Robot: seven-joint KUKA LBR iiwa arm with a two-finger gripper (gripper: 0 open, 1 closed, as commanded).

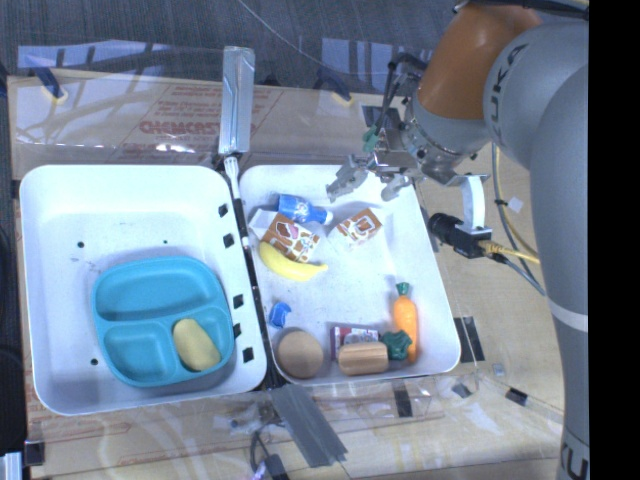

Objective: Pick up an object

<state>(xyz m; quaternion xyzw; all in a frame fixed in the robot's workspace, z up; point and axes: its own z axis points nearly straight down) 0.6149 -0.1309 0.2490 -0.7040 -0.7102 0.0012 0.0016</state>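
Note:
My gripper [366, 180] hangs over the back of the right bin [425, 268], fingers spread apart with nothing between them. Just below it lie a small brown-and-white box [358, 226], a blue-and-white carton [302, 209] and a larger brown patterned box [290, 236]. A yellow banana [290, 264] rests beside those. Along the front of the bin sit a carrot [405, 314], a brown round object [299, 353], a tan block [363, 358] and a small blue piece [280, 315].
The left bin [60, 208] holds a blue divided tray [150, 298] with a yellow potato-like object [197, 344] in its front compartment. A metal divider strip [235, 103] rises between the bins at the back. The arm's grey body fills the right side.

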